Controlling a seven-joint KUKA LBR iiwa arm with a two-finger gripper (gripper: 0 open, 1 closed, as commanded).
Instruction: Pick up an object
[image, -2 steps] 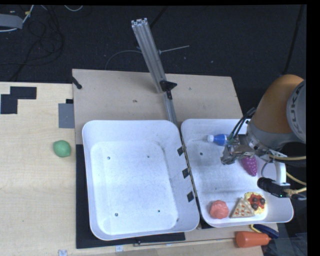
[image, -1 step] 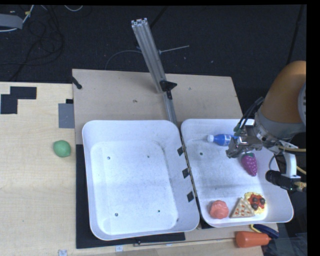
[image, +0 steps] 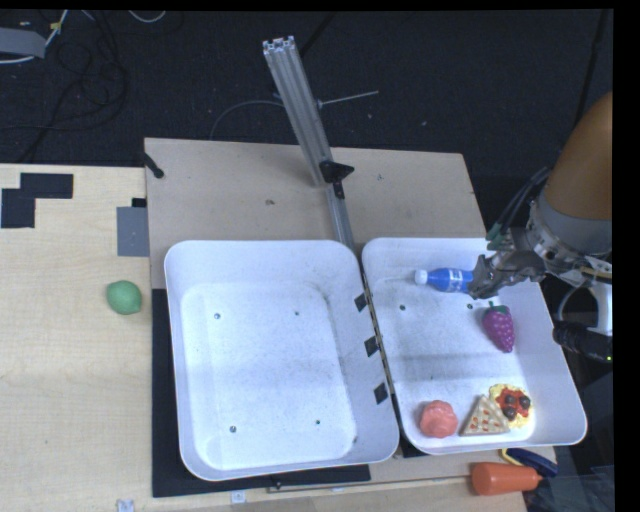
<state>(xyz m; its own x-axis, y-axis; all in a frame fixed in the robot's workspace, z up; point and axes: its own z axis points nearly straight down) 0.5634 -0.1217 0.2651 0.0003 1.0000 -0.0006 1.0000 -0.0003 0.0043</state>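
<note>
1. While the arm (image: 585, 170) reaches in from the right, its gripper (image: 487, 279) is low over the right bin (image: 560, 425), at the far side of it.
2. The fingers are closed on the end of a small blue bottle (image: 445, 279), which lies on its side with its white cap pointing to the left.
3. A purple bunch of grapes (image: 499, 328) lies just near the gripper, not touching it.
4. At the near edge of this bin are a pink round object (image: 437, 419) and a waffle piece with berries (image: 499, 409), side by side.
5. A green ball (image: 124, 297) rests on the bench, well apart to the left of the left bin (image: 190, 262).
6. An orange object (image: 503, 477) lies outside, in front of the right bin.
</note>
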